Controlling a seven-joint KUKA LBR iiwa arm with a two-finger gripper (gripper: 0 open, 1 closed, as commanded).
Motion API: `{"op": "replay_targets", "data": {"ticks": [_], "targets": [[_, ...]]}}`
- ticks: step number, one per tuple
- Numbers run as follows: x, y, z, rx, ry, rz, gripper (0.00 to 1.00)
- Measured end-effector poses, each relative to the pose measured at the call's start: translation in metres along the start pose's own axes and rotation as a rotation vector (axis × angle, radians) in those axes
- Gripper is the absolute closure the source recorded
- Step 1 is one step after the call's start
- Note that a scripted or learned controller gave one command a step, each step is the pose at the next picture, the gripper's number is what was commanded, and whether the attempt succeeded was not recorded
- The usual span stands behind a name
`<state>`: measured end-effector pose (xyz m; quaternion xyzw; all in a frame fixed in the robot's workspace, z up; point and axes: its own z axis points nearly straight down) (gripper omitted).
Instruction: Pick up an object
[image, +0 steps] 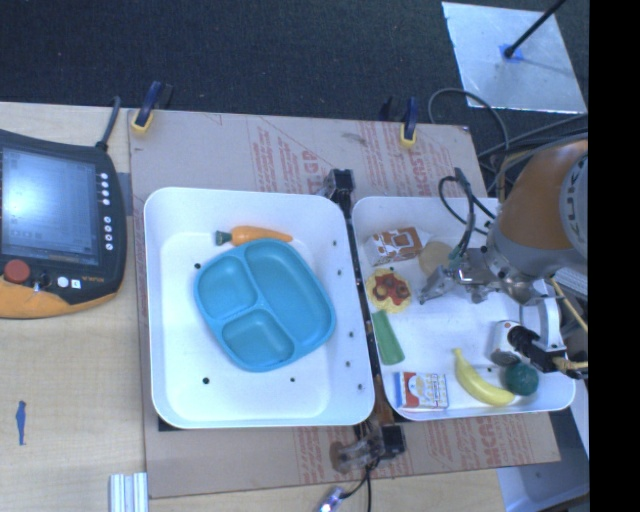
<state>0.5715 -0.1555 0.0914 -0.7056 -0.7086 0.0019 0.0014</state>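
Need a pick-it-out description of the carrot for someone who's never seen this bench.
Start at the left white bin, the one with the blue divided plate. Just beyond the plate's far edge lies the carrot, flat, its green end pointing left. It is the one orange thing in that bin, long and thin beside the broad plate.

Slanted overhead view of both bins (160, 300)

To your far left, a grey handheld control pendant with a dark screen and orange base (55, 225) rests on the pale wooden bench (60, 400). A brown cardboard sheet (250, 150) lies under both bins, held at its far edge by two yellow-and-blue spring clamps (147, 108). Near the pendant, you'll see a small blue mark (21, 421) on the wood. Dark carpet (250, 50) lies beyond.
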Motion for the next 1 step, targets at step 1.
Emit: {"op": "replay_targets", "data": {"ticks": [1], "targets": [[0.0048,0.0636,-0.0008,-0.001,0.001,0.0,0.0]]}}
